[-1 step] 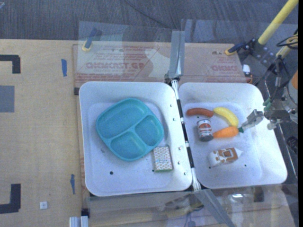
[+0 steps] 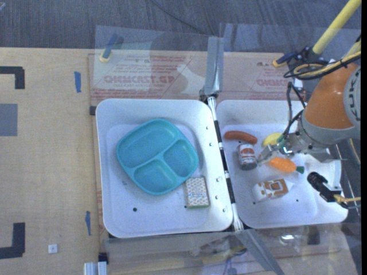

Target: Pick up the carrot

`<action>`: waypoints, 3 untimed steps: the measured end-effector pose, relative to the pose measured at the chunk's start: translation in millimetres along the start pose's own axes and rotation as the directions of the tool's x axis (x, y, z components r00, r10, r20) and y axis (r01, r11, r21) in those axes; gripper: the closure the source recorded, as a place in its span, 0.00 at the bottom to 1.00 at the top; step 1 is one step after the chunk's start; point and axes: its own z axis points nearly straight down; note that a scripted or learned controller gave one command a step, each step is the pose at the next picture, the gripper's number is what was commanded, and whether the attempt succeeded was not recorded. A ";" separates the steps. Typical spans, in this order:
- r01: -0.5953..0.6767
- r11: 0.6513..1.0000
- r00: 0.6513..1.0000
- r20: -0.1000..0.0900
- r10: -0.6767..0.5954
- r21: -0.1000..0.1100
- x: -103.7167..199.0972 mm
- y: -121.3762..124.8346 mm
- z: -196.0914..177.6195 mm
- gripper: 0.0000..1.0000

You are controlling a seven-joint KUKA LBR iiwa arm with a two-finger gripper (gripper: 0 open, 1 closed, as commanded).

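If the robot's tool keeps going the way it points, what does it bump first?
Probably the small can. The tool points left toward it, with the carrot just beside its path; depth is hard to judge.

The arm's wrist hides part of the banana [image 2: 271, 138].

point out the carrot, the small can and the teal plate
carrot [image 2: 282, 164], camera view, middle of its orange body
small can [image 2: 247, 156], camera view, its side label
teal plate [image 2: 133, 151], camera view, bare left compartment
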 end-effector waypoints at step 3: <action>0.167 0.986 0.986 0.000 -0.167 0.001 0.8 -57.0 -86.6 1.00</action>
